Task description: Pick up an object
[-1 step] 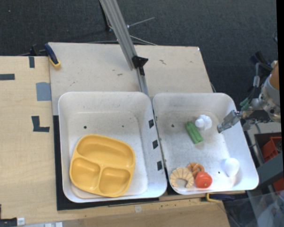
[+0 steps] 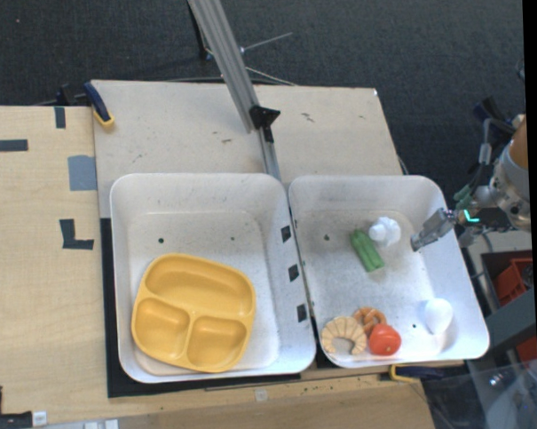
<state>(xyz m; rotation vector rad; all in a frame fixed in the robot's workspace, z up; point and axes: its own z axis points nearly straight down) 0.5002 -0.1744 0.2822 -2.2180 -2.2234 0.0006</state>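
Over right bin's (image 2: 338, 186) right rim, claw (image 2: 427, 232) hangs, holding nothing; can't tell its state. Green block (image 2: 367, 250) sits mid-bin beside white object (image 2: 384, 231); tomato (image 2: 384, 340) and pastry (image 2: 345, 333) near edge. Yellow tray (image 2: 194, 312) in left bin (image 2: 196, 184).

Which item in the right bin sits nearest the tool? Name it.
The white object touching the green piece, upper middle of the bin; the other items lie along the bottom edge, farther from the tool.

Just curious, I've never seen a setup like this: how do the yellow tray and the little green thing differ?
The yellow tray is wide, split into three compartments, and alone in the left bin. The green object is a small, narrow stick, lying at a slant in the right bin beside a white object. Both lie flat, apart from the gripper.
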